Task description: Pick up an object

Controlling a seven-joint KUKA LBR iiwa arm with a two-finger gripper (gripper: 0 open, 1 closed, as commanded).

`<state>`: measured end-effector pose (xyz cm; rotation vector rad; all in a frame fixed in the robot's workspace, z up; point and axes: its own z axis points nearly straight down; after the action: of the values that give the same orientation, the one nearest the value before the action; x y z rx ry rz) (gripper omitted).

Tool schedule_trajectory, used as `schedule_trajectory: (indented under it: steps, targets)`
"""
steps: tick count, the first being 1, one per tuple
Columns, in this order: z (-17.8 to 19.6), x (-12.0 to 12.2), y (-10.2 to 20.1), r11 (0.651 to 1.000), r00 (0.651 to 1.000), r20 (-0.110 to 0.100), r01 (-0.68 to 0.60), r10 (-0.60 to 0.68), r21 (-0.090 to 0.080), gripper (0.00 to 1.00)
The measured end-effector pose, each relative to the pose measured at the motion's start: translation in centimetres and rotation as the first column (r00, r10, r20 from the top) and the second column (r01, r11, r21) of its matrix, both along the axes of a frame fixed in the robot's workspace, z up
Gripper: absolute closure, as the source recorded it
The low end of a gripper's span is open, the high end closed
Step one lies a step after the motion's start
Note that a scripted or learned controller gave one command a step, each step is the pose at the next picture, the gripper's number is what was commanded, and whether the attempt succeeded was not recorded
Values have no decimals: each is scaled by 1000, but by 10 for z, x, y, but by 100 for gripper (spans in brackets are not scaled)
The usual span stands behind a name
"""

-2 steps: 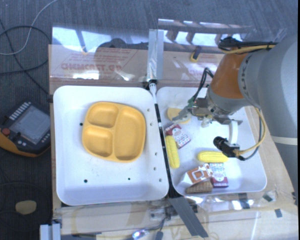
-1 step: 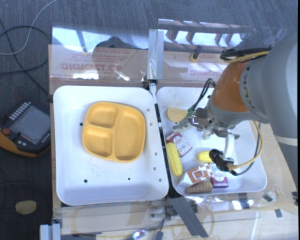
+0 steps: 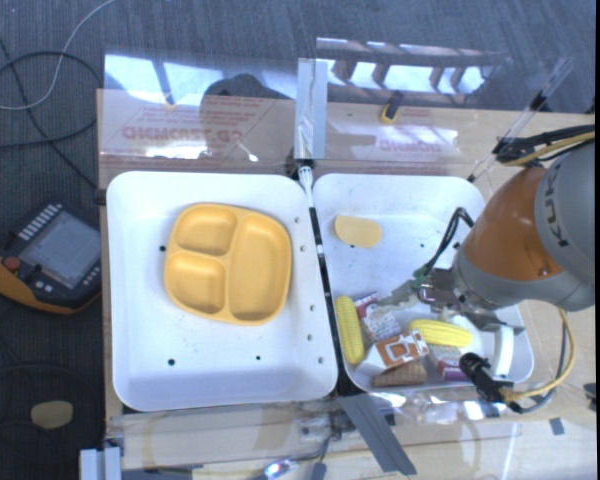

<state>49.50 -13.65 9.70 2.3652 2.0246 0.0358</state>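
1. On the counter (image 3: 540,128) two shallow white bins sit side by side, their inner rims touching along the middle.
2. The left bin (image 3: 140,368) carries a yellow divided plate (image 3: 228,262) with three compartments, lying flat near the bin's centre.
3. The right bin (image 3: 410,203) holds a scatter of small things, most of them crowded into its near half.
4. A pale yellow flat disc (image 3: 358,231) lies apart from the rest, toward the far left part of the right bin.
5. A yellow corn cob (image 3: 350,329) lies along the right bin's left wall, lengthwise front to back.
6. Just beside the cob are a small printed packet (image 3: 383,322) and an orange-and-white carton (image 3: 403,349), close together and possibly touching.
7. A second yellow corn-like piece (image 3: 441,333) lies crosswise to the right of the carton, and a brown wedge-shaped piece (image 3: 400,375) sits by the near wall.
8. The grey arm with its orange band (image 3: 515,233) reaches in from the right, over the right bin's right half.
9. The end effector (image 3: 432,290) is low among the objects, near the packet and just above the crosswise yellow piece; whether it is spread or closed cannot be told, and nothing is visibly held by it.
10. A handheld pendant (image 3: 45,258) with a screen lies on the floor left of the bins.
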Motion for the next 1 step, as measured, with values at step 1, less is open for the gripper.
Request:
schedule_trajectory:
  steps: [1]
  targets:
    - [-2,8,35,1000,1000,-9,-2,2,-1,0]
